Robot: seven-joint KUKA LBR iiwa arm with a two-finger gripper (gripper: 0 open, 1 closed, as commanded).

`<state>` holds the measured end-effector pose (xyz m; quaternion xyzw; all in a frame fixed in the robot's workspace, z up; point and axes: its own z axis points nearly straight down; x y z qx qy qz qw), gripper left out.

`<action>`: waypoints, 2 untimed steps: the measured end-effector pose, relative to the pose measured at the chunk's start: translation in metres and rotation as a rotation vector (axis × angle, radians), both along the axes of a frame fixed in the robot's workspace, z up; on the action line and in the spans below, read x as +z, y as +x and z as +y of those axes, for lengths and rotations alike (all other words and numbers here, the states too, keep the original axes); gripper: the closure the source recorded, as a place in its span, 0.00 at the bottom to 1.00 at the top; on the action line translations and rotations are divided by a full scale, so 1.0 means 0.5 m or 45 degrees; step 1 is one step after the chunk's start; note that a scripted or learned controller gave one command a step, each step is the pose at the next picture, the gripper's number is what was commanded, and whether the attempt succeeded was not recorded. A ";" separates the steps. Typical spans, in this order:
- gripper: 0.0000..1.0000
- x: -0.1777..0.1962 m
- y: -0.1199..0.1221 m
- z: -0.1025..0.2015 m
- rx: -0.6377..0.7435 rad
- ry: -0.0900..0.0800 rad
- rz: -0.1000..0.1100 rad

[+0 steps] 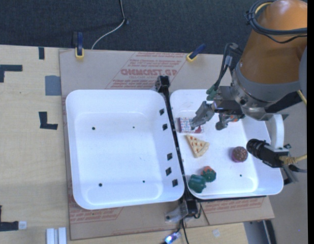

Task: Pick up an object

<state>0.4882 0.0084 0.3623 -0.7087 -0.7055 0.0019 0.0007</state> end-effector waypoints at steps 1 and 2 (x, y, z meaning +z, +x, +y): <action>1.00 0.071 -0.009 0.099 0.014 0.003 -0.006; 1.00 0.088 -0.009 0.094 0.009 0.000 -0.002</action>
